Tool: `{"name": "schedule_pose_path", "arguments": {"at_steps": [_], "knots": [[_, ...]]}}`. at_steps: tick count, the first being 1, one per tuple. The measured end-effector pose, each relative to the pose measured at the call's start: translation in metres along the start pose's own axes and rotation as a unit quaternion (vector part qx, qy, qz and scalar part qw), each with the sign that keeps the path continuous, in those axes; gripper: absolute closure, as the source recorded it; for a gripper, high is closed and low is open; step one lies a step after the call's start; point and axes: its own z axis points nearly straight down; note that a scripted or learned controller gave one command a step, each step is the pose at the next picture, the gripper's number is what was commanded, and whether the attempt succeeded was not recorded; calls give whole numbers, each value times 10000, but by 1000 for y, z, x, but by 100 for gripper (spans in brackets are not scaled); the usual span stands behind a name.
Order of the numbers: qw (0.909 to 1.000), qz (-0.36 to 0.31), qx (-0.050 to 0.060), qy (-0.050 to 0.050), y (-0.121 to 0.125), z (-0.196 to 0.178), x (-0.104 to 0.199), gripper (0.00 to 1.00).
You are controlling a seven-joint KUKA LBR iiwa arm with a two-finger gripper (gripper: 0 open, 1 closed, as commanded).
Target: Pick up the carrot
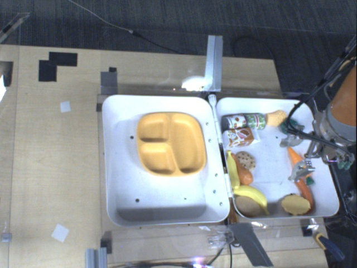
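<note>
Look at the right bin (329, 205). Your carrot (299, 172) lies near its right wall, long and orange, running from upper left to lower right. The gripper (304, 169) sits right over the carrot's middle. You cannot tell if the jaws are apart or together. Just below the carrot's low end is a potato (296, 205). A banana (245, 190) lies by the left wall, with a cookie (245, 161) beside it. A can (244, 121) lies on its side at the top. The left bin (120, 149) has a yellow tray (170, 143) in it.
</note>
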Motion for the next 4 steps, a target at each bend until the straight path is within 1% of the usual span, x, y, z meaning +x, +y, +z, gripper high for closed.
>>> {"name": "schedule_pose_path", "arguments": {"at_steps": [1,2,3,4], "knots": [[9999,-148,-16,36,-21,99,-83,0],[9997,-224,5,-23,-34,109,-27,0],[9996,-262,20,-72,-33,96,-31,100],[9996,-264,17,-67,-33,96,-31,0]]}}
